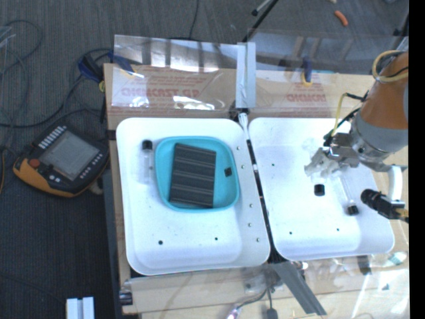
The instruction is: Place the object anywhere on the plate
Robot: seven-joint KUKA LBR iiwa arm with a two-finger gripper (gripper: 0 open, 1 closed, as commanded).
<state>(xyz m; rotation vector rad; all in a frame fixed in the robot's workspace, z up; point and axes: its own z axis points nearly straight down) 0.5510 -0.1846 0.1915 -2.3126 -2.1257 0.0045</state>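
Turquoise plate (196, 175) in the left bin (133, 231) already carries a dark ribbed block (192, 175). Whether the end effector (330, 159), above the right bin (292, 244), is clenched, I cannot tell. Risk: releasing there misses the plate.

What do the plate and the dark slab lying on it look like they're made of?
The plate looks like moulded plastic: an even turquoise with a smooth, softly glossy raised rim. The slab looks like dark grey ribbed rubber or foam, matte, with parallel ridges running along its length; the view doesn't settle which. Both sit in the left bin, which looks like white plastic.
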